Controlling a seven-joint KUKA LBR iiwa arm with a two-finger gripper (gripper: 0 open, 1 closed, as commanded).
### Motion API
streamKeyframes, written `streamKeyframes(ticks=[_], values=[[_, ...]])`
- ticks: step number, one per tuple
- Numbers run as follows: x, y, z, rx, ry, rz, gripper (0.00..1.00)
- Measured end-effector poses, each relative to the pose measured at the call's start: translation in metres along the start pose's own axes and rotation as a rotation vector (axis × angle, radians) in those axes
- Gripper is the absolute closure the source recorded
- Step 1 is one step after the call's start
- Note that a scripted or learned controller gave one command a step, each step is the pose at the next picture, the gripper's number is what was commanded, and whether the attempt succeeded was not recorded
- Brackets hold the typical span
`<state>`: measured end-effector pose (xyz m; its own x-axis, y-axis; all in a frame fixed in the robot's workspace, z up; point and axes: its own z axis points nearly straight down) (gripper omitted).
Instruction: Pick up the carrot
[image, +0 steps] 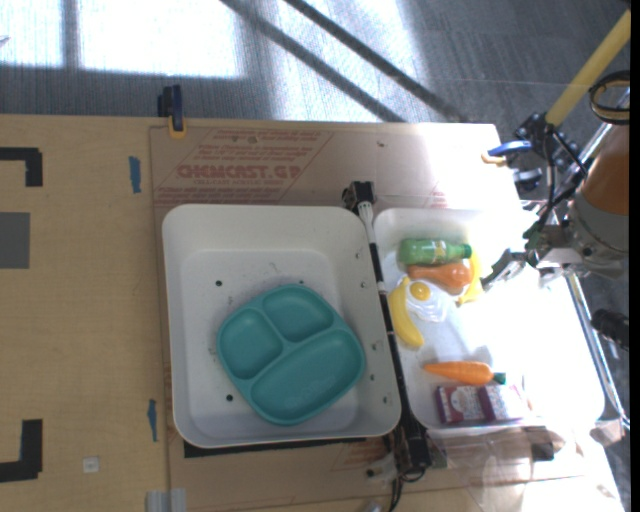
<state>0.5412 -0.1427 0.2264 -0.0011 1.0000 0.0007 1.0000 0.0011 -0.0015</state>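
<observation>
**Carrot lies in the right bin, arm off to the side**

Nearest the camera, at the bottom of the right bin (590, 400), a dark red packet (478, 404) lies flat against the near wall. Just beyond it rests the carrot (462, 372), on its side, orange body pointing left and green tip to the right, apart from the packet and from the other items. Nothing touches it.

In the left bin (190, 330) a teal plate (290, 352) with three compartments sits on the floor, tilted a little in the view, toward the near right corner.

Farther back in the right bin a banana (403, 318) curves along the left wall, touching a fried egg (428, 298) beside it. Behind those lie an orange item (445, 276) and, just past it, a green bottle (432, 250) on its side, the two pressed close together near the far wall.

The gripper (505, 268) hangs over the far right part of the right bin, near the orange item and well apart from the carrot. Glare and cabling blur it, so I cannot tell whether it is released or clenched; no object is seen in it. The arm (605, 200) enters from the right, its orange band at the edge
</observation>
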Motion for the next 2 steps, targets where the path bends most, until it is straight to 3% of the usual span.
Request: streamKeyframes(ticks=[1,2], values=[[0.035,-0.065,0.094,0.010,0.003,-0.048,0.00],[0.020,-0.053,0.129,-0.015,0.016,-0.190,0.00]])
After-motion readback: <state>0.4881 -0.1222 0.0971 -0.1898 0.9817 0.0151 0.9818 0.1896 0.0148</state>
